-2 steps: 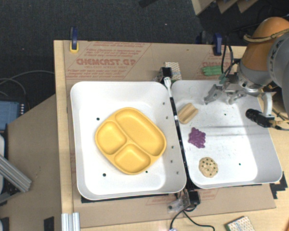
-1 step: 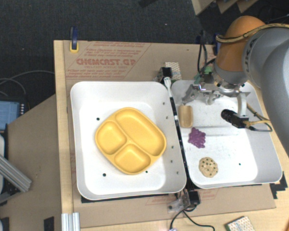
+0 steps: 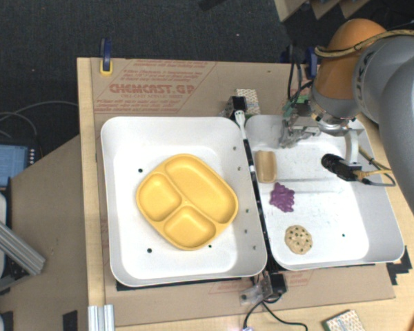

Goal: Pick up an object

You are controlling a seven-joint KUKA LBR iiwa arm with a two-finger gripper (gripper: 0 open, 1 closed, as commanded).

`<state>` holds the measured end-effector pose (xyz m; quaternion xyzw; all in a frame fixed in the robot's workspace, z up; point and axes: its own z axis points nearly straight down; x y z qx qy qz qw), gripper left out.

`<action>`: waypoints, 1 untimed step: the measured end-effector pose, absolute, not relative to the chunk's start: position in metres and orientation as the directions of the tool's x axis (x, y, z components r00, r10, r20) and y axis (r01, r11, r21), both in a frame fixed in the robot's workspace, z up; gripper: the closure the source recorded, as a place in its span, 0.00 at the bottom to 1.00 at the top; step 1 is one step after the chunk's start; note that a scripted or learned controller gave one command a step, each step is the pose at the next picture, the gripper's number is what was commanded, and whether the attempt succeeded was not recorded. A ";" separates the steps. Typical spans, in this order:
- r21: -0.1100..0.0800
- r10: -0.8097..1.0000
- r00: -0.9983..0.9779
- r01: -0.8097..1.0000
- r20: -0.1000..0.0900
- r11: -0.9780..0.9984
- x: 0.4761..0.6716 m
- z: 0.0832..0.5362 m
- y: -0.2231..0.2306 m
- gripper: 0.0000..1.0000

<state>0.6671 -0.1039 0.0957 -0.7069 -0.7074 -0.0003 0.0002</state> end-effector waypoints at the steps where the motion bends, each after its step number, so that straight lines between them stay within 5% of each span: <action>1: 0.000 1.000 0.000 1.000 0.001 0.000 0.667 0.095 -0.104 0.00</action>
